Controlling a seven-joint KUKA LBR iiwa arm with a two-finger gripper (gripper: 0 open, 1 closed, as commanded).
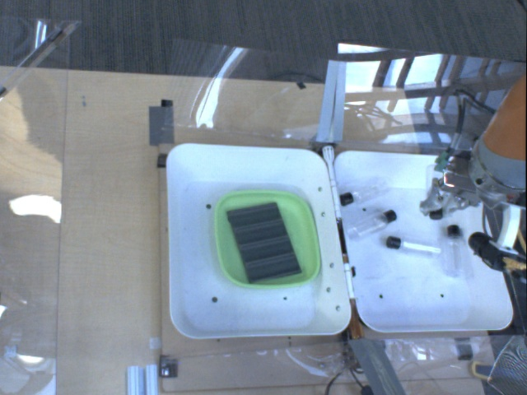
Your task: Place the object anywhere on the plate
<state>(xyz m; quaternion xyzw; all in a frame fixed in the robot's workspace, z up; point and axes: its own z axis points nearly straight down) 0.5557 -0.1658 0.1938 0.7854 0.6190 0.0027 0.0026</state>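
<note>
Hovering at three o'clock over the right bin (494, 315), the claw (438, 204), grip state unclear, risks knocking clear vials (412, 245) aside, missing the green plate (306, 220).

Grey arm (502, 151) at right edge, hand (439, 202) low, pointing left

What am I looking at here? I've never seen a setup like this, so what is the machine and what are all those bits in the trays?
You're looking down from one fixed camera above a wooden bench. Two shallow white bins sit side by side. The left bin holds a green plate with a dark ridged block lying on it. The right bin holds several small clear vials with black caps, lying scattered. The grey and orange shape at the right is a robot arm; its gripper hangs over the right bin. I cannot tell from here whether it holds anything.
</note>
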